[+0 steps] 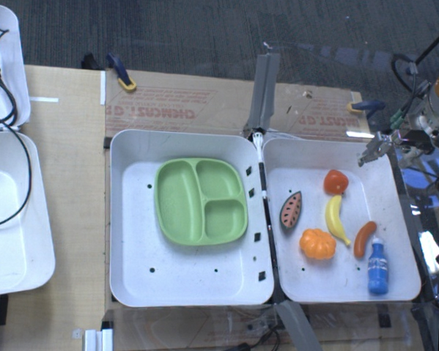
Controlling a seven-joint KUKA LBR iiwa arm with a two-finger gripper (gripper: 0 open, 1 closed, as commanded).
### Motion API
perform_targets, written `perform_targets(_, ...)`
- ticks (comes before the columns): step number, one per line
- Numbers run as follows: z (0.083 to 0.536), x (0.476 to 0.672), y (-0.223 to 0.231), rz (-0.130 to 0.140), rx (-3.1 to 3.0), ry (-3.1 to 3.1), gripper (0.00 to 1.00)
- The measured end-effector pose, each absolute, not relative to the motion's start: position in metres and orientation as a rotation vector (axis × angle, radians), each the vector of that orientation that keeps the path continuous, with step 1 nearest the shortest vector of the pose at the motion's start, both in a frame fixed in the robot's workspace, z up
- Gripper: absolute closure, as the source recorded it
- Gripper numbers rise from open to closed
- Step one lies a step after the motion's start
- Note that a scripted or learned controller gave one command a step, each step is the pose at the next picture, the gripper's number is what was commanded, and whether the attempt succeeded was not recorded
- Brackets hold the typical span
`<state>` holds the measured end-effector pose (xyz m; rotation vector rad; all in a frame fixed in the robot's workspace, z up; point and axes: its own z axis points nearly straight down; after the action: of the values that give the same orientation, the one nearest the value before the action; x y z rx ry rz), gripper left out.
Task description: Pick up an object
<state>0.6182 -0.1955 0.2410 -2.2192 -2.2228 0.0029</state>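
Look to the right bin (401, 217): everything you could pick lies there. A red tomato (336, 181) sits toward the far side, with a yellow banana (337, 220) just in front of it. A watermelon slice (291, 209) lies to the banana's left, near the wall between the bins. An orange pumpkin (317, 244) sits at the banana's near end, just beside it. A reddish sausage (364, 239) lies to the banana's right, and a blue bottle (377, 267) lies just beside the sausage, toward the bin's near right corner.

The gripper (373, 151) hangs at the far right corner of that bin, over its rim. You cannot tell from here how wide it stands, and nothing is seen held in it. The tomato is the nearest thing to it, lying to its left and closer to you; the bottle and pumpkin are well apart from it.

The left bin (129, 225) holds a green divided plate (201, 200).
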Motion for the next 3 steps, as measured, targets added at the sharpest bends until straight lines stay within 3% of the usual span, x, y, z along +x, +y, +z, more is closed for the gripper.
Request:
perform_targets(1, 0.1072, 0.6022, -0.1706, 0.004, -2.251, -2.189, 0.00)
perform_targets(2, 0.1171, 0.6027, -0.1716, 0.003, -2.254, -2.187, 1.00)
perform_targets(3, 0.1170, 0.6026, -0.1716, 0.003, -2.254, -2.187, 0.00)
